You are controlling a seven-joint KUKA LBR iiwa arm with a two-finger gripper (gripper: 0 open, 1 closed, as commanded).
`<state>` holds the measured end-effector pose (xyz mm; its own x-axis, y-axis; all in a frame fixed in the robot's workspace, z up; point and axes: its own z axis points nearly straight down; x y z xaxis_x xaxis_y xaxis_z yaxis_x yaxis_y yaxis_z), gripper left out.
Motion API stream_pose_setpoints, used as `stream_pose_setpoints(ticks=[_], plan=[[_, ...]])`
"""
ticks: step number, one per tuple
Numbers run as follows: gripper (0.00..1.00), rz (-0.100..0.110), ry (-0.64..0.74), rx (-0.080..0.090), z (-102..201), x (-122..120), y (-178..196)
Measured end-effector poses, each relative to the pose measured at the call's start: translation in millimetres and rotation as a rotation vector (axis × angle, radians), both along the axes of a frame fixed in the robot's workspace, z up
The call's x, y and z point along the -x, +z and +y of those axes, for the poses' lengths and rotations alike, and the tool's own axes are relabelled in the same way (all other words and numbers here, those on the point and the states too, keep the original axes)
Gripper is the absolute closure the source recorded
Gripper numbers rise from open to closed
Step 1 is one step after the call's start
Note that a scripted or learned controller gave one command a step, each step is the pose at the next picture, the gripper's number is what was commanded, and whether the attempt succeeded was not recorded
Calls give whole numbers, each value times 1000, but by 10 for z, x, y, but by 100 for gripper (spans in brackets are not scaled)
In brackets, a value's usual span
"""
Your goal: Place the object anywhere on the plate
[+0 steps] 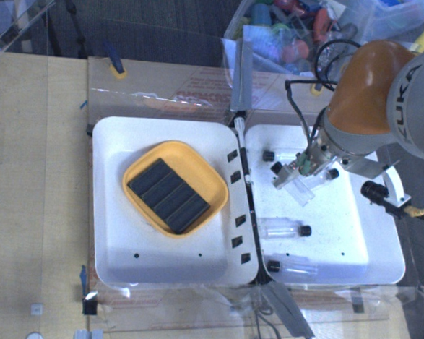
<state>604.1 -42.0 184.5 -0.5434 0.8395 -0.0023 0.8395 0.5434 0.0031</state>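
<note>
A yellow square plate point(210, 174) lies in the left bin point(112, 252), and a dark grey ribbed slab point(170, 193) rests on its middle. My gripper point(301, 170) hangs low over the upper left part of the right bin point(366, 248), under the orange wrist band. A clear, tube-like piece point(282, 177) slants out from it toward the lower left, close to the bin floor. Two small black caps point(269, 155) lie just left of the gripper. A clear vial with a black cap point(286, 228) lies below the gripper, apart from it.
A second clear vial point(290, 266) lies along the right bin's front wall. The black-tabbed divider point(240, 203) runs between the bins. A clear tub of coloured toys point(302, 19) stands behind the bins. The arm's body and cables cover the right bin's upper right.
</note>
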Motion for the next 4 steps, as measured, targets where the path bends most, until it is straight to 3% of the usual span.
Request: stream_pose_setpoints(ticks=[1,3,4], plan=[[100,0,159,0,448,-175,1],[100,2,469,0,882,-145,3],[0,2,469,0,881,-146,6]])
